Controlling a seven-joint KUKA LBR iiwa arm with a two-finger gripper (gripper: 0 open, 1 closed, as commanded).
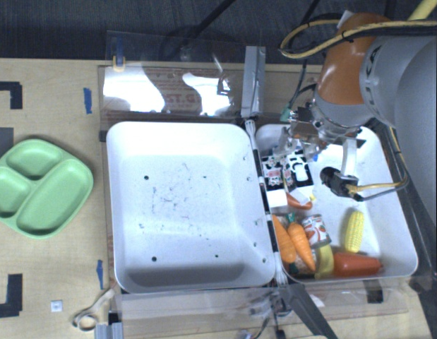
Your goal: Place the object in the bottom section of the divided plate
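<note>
Camera view: grey arm [387, 69] reaching in from 3 o'clock, pincer [292, 175] low over right bin [398, 210], just above toy food pile: carrot [300, 242], corn cob [354, 230], red pepper [356, 263]. Finger state impossible to tell. Green divided plate [38, 187] on counter [49, 274] at 9 o'clock, well apart. Left bin [186, 203] between.

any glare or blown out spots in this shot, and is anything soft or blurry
Camera view: strong glare on the clear panel behind the left bin, washing out what lies behind it; the right bin floor is overexposed near the gripper; the arm's orange band looks soft; the green divided plate is evenly lit and sharp.
</note>
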